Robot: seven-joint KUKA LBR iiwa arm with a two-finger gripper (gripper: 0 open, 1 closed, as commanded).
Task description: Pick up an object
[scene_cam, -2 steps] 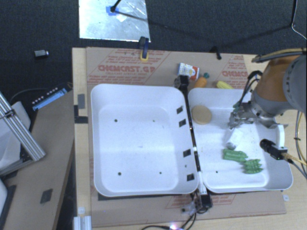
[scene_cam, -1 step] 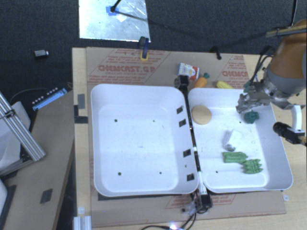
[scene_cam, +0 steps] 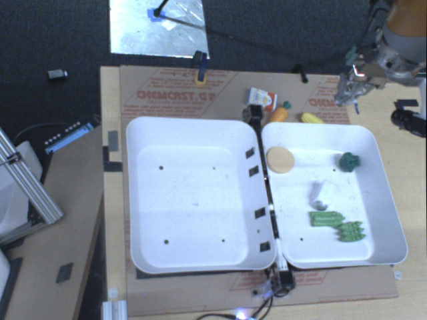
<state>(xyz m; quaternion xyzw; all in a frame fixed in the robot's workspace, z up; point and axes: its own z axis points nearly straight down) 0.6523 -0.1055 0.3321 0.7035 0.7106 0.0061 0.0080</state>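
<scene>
Across the bench sit two white bins: the left bin (scene_cam: 190,192) and the right bin (scene_cam: 383,199), which holds the objects. Largest is the pair of green pieces (scene_cam: 337,224), long axis running left to right near the front. Next come the tan disc (scene_cam: 280,159), a white cylinder (scene_cam: 325,193) tilted toward the back right, and a dark green lump (scene_cam: 349,161). All lie well below the gripper (scene_cam: 348,93), which hangs beyond the bin's back rim; its grip cannot be made out.
</scene>
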